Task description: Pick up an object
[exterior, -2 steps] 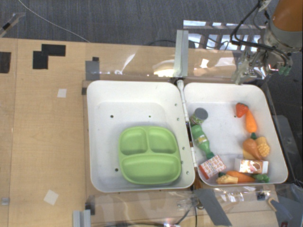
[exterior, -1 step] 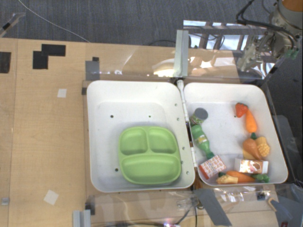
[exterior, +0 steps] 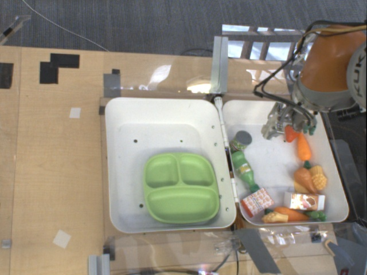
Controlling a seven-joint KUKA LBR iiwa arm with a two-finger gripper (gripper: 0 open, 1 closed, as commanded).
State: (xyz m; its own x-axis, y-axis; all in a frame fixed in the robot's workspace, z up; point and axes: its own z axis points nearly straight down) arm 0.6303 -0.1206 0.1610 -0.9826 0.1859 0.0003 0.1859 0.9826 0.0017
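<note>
My gripper (exterior: 279,125) hangs over the far part of the right bin (exterior: 261,116), under the orange band of the arm. A small red piece (exterior: 290,133) lies right beside it, and an orange carrot (exterior: 303,147) lies just past that. Whether the red piece touches the gripper is not visible. A green bottle (exterior: 243,168) lies along the bin's left wall, with a grey round lid (exterior: 243,137) above it. Toward the front lie a red-and-white box (exterior: 257,201), a second carrot (exterior: 289,215), a small carton (exterior: 304,201) and an orange-yellow toy food (exterior: 312,178).
The left bin (exterior: 126,125) holds a green divided plate (exterior: 181,187) near its front. A metal post (exterior: 218,67) stands behind the wall between the bins. Black cables (exterior: 275,76) loop beside the arm.
</note>
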